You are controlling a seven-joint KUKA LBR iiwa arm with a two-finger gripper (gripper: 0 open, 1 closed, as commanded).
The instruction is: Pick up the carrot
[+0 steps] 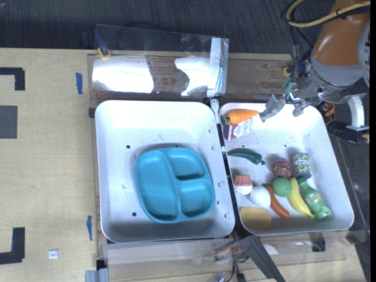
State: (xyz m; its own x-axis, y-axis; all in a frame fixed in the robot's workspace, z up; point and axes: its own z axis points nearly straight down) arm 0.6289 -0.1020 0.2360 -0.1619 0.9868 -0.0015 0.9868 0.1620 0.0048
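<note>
Two white bins sit side by side on the counter (41,157). At the right bin's (335,157) far edge the jaws (284,104) hang parted, holding nothing. Toward its near edge lies the carrot (278,203), between a white egg (260,197) and a banana (298,200).

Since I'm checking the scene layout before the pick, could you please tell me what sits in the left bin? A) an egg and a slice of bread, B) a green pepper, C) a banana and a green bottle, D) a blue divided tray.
D: the blue divided tray lies alone in the left bin, while the food items, the carrot among them, lie in the right bin.
</note>
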